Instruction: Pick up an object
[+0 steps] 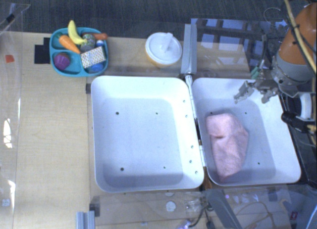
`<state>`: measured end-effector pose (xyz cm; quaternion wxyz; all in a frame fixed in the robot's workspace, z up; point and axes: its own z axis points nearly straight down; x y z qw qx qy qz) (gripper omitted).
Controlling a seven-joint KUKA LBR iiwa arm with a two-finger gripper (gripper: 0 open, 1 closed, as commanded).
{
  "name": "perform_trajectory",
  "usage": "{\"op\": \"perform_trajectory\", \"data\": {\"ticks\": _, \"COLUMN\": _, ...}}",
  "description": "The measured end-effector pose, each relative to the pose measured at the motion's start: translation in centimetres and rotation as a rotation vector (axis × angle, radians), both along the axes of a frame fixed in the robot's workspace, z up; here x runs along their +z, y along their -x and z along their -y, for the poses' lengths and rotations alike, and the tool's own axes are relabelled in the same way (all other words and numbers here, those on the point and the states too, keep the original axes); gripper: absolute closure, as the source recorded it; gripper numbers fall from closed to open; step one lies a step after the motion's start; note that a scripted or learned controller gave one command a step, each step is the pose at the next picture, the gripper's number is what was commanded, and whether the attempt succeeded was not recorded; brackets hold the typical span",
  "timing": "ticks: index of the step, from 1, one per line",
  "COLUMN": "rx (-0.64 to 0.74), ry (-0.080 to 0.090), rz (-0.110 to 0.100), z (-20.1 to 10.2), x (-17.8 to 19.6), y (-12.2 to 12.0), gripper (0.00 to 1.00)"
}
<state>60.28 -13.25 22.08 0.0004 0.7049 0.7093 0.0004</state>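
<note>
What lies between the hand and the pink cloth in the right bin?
Bare white bin floor: in the camera view the hand hangs above the right bin's far end, apart from the pink cloth.

I look down on a pale tabletop carrying two shallow white bins side by side. A crumpled pink cloth lies in the right bin, towards its left wall; the left bin adjoins it. My arm, grey with an orange band, reaches in from the right, its pincer above the right bin's far edge, apart from the cloth. Beyond the bins stand a blue tray of toy food and a white lidded container.
</note>
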Motion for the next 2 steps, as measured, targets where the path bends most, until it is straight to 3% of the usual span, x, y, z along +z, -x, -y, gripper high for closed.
{"op": "perform_trajectory", "data": {"ticks": 1, "rx": 0.091, "ry": 0.001, "rz": 0.005, "z": -1.71, "x": -12.52, "y": 3.55, "gripper": 0.0}}
{"op": "perform_trajectory", "data": {"ticks": 2, "rx": 0.093, "ry": 0.0, "rz": 0.007, "z": -1.83, "x": -11.56, "y": 3.43, "gripper": 1.0}}
